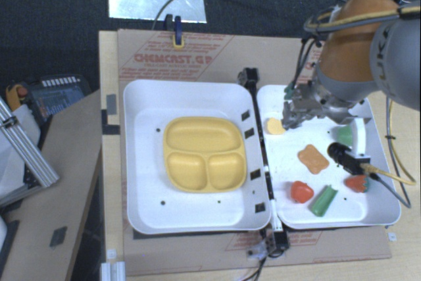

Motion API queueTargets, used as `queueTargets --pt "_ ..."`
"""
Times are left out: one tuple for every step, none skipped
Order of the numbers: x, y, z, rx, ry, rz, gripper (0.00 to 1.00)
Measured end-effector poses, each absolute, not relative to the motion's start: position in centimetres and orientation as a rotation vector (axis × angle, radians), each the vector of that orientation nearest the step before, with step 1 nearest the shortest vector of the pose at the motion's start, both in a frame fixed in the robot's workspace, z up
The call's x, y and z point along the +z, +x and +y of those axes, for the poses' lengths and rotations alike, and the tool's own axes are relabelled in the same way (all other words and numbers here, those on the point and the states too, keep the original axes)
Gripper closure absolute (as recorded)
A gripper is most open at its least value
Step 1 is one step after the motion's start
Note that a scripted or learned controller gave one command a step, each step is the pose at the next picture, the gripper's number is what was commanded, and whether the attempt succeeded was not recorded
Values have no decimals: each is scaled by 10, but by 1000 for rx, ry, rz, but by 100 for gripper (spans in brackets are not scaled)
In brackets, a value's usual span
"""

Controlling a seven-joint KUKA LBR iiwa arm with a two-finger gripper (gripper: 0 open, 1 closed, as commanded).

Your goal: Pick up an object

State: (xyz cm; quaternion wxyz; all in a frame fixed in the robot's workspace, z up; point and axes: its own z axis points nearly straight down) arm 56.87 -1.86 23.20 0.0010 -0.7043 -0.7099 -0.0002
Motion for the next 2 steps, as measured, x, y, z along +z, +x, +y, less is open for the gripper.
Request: queueTargets --pt "238 553 26 -2 -2211 -2231 100" --pt "244 534 80 -3 -2208 -2232 100"
